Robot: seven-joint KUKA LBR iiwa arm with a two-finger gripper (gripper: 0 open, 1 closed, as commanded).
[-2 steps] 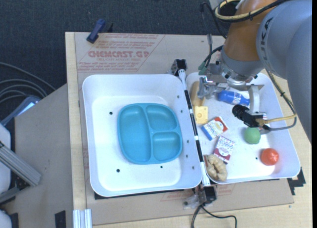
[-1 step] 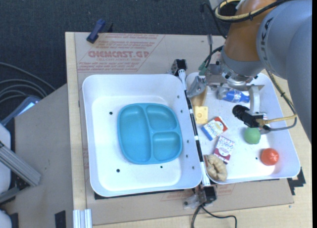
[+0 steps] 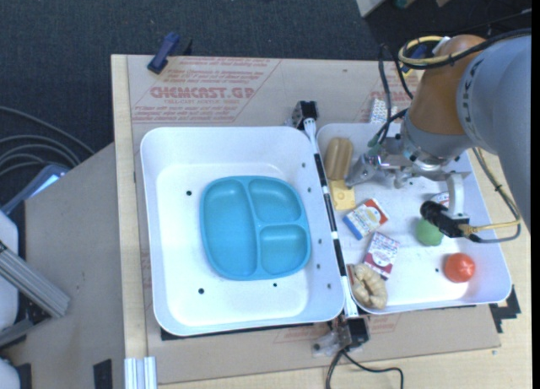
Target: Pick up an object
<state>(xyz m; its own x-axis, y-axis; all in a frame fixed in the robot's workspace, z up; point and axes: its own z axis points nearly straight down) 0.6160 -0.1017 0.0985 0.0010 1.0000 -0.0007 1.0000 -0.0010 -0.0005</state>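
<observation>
Two white bins sit side by side on a wooden bench; the left bin (image 3: 160, 210) holds a blue divided plate (image 3: 253, 227). Over the far part of the right bin (image 3: 498, 282) hangs the gripper (image 3: 390, 170), and I cannot tell its opening or whether it holds anything. Nearby lie a bread roll (image 3: 338, 158), small packets (image 3: 365, 217), a green ball (image 3: 429, 232) and an orange ball (image 3: 459, 267). It is best to go straight down over one separate item, away from the walls.

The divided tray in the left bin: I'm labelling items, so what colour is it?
Light blue all over; the tray shows plainly in the camera view.
</observation>
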